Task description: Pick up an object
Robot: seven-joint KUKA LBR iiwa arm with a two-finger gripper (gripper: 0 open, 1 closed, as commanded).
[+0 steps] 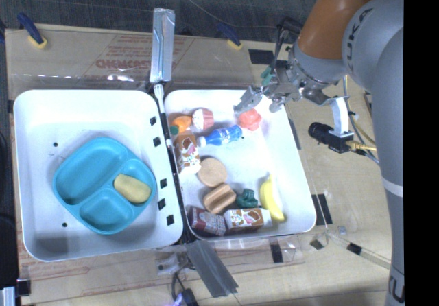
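A: Gripper (255, 100) hangs over the far right part of the right bin (302, 181), with the pink toy (250, 119) just under its tips. The arm comes in from the right, so this corner is the nearest place for it to reach.

B: Does it hold the pink toy?

A: I cannot say so. The toy seems to lie on the bin floor or just below the fingers, not clearly between them — and whether the fingers are spread or closed I cannot tell from this slant.

B: What is around it?

A: A blue bottle (223, 136) lies just beside the pink toy, to the left. Further left are a cupcake (202, 119) and an orange piece (181, 121), close together near the wall between the bins. Toward the near side lie a round cookie (212, 171), a small bun (219, 197), a banana (271, 199) and some packets (245, 219).

B: And the left bin (27, 160)?

A: It bears a blue divided plate (86, 178) with a yellow potato-like thing (132, 188) in one compartment.

B: What stands in the way?

A: I judge the blue bottle is the main risk — it is so near that one finger may come down on it. The bin's far wall is also close.
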